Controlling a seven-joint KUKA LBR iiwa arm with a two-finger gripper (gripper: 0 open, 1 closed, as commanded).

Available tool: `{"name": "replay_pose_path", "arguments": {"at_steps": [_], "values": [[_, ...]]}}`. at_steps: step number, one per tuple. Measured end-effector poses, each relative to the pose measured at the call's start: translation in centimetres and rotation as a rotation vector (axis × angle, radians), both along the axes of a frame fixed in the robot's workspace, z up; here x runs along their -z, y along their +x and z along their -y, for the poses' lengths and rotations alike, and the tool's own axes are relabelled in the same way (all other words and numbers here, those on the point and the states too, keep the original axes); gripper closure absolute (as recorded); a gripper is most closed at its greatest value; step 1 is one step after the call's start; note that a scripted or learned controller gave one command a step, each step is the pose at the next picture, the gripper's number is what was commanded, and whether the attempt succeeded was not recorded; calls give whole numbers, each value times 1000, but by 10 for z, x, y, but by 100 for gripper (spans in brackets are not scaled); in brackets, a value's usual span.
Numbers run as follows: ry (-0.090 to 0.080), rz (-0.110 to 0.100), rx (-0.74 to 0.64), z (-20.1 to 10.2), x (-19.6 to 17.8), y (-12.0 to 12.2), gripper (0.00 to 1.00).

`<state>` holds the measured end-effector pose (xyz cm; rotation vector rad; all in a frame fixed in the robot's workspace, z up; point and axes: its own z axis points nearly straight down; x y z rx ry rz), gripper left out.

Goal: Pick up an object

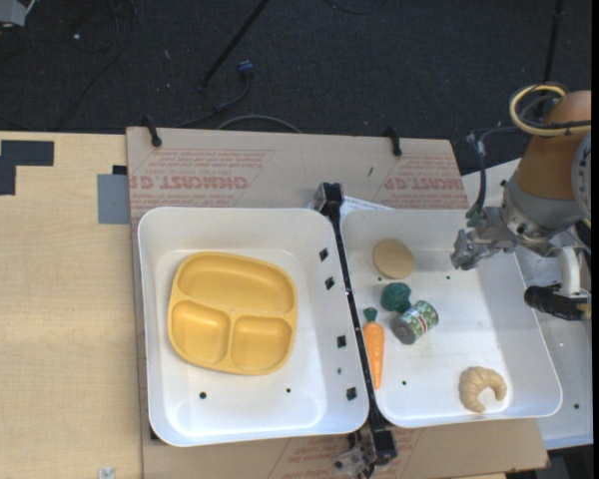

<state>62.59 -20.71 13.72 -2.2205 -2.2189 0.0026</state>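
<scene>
Along the right bin's point(539, 367) left wall lies a toy carrot point(374, 352), its long axis running roughly parallel to the divider, green top toward the far side and orange tip pointing at the near edge. Just beside its leafy end sits a small tin can point(416, 321) on its side, tilted diagonally, with a dark green lump point(395, 295) touching or nearly touching it from above. Farther back rests a flat tan disc point(393, 259), like a biscuit. Near the front right corner, well apart from the rest, lies a pale croissant point(482, 388), its curve opening downward.

Over the bin's far right rim hangs the gripper point(466, 250), clear of every object; its fingers are too small and blurred to judge, so I cannot tell their spread. The arm point(551, 163) is cut off at the right.

A yellow divided tray point(234, 312) fills the left bin point(160, 387).
</scene>
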Motion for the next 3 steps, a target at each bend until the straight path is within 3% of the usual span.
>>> {"name": "replay_pose_path", "arguments": {"at_steps": [2,3], "values": [[0,1,-4,-6,-93,1,100],[3,-5,-7,-68,-90,-1,100]]}}
